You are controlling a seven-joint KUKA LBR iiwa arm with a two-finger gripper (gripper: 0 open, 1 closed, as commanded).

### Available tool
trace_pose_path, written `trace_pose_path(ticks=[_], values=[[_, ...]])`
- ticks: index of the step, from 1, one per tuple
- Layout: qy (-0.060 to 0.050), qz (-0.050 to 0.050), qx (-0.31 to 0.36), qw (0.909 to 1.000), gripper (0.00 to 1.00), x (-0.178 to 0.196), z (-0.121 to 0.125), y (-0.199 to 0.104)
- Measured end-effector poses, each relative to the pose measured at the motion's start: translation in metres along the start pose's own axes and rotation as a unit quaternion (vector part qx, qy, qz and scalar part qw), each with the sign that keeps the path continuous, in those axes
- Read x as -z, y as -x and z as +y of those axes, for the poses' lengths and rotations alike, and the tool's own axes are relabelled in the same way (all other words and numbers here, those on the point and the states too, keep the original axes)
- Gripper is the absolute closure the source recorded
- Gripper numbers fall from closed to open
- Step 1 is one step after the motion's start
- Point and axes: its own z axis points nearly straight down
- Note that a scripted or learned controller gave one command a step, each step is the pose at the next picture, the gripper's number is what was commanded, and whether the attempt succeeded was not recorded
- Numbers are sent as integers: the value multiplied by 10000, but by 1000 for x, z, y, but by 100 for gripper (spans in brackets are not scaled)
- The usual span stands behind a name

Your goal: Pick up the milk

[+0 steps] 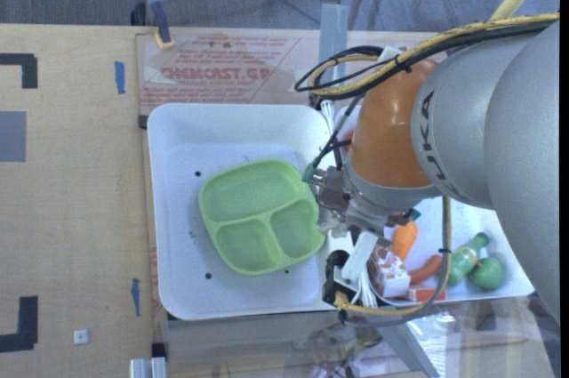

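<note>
Green three-section plate (262,216) lies flat in left bin (178,154), toward its right-near part. Arm (498,118) w/ orange band (391,136) comes in from right, wrist low over the seam btwn the bins, covering most of right bin (518,285). Milk (392,272), a small white-red carton, sits in right bin's near-left area, just right of the wrist and partly hidden by it. Jaws are hidden under wrist, so can't tell if released or clenched; nothing seen held. Carrot (404,238) is just beyond the milk, w/ green bottle (466,259) and green fruit (487,275) further right. Printed cardboard (218,69) lies on worktop (71,189) on far side of the bins.
</note>
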Motion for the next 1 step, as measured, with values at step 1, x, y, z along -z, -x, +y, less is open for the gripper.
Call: trace_pose_path(ticks=[1], values=[[15,1,120,9999,100,11,-16,-43]])
